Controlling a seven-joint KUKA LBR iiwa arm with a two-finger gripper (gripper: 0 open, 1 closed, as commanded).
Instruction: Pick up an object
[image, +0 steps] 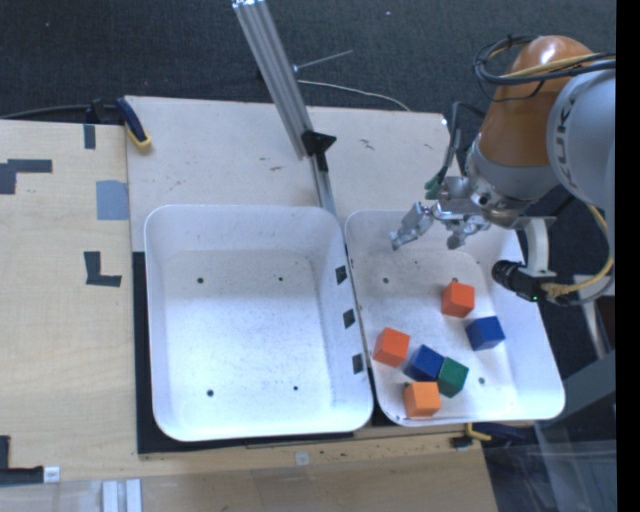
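My gripper (432, 233) hangs over the far end of the right bin (520, 405), its two fingers spread open with nothing between them. Below it in that bin lie several blocks: an orange cube (458, 298), a blue cube (485, 332), another orange cube (392, 347), a blue cube (426, 362) touching a green cube (453, 376), and an orange cube (422, 398) nearest the front rim. The closest block to the gripper is the upper orange cube, a little in front and to the right of it.
The left bin (160, 300) sits beside the right one, their rims meeting at the middle. A slanted metal rail (285, 90) runs down to the bins' shared far corner. A yellow-handled clamp (133, 122) lies at the bench's far left.
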